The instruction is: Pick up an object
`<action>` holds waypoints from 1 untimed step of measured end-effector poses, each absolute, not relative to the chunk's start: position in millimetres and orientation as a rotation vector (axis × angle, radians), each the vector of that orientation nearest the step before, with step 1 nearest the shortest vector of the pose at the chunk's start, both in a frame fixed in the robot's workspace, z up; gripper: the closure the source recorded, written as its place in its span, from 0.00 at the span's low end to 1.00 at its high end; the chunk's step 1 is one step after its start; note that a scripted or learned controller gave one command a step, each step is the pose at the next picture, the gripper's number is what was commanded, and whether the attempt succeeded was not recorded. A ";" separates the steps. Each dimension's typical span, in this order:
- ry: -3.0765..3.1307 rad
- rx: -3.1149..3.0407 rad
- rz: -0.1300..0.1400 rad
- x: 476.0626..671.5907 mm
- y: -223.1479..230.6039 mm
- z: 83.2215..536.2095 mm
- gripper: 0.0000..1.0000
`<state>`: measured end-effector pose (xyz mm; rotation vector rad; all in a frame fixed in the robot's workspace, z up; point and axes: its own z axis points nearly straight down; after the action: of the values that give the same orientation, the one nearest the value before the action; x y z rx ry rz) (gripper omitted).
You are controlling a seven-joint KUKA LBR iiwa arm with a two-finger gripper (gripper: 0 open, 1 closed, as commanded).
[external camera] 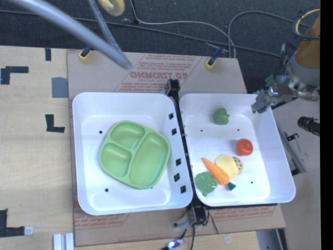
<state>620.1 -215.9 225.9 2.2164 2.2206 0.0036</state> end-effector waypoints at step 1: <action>2.220 2.216 0.003 621.3 -215.6 276.5 1.00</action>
<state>621.3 -215.6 276.5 2.2160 2.2199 0.0035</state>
